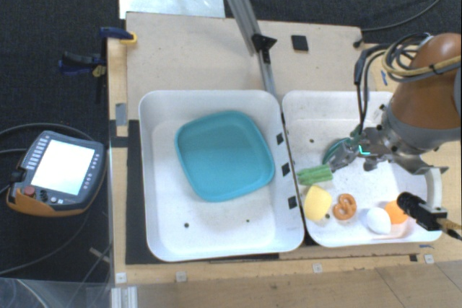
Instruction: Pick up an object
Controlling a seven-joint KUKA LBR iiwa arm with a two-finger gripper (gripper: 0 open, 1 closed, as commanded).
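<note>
Nothing picked yet: my fingers [339, 154] hang just above the green pod [315, 174]; can't tell their spread. Grasp remains.

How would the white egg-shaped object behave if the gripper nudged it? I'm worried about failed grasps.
The white egg-shaped object looks smooth and rounded, so it would probably roll or slip from the fingers. It sits against the orange object near the bin wall, which may limit rolling.
</note>
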